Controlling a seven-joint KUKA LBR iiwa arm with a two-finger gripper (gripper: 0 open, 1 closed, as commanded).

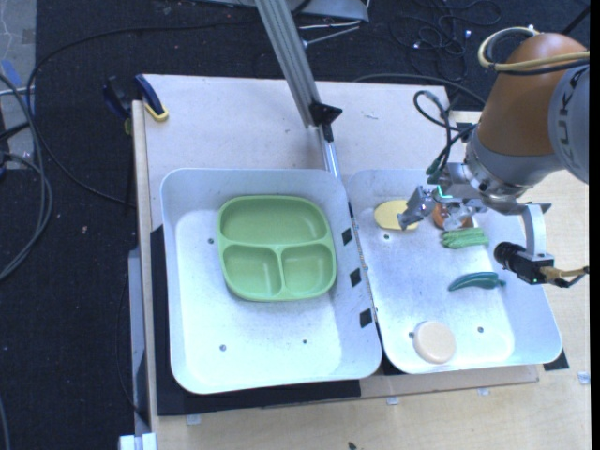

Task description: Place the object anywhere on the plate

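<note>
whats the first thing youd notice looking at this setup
The pale green divided plate stands out most, sitting alone in the left white bin. Next comes the grey and orange arm reaching in from the right, its gripper low over the far end of the right bin near a yellow piece and a green bean-like piece. A darker green pod and a round cream piece lie nearer the front.
</note>
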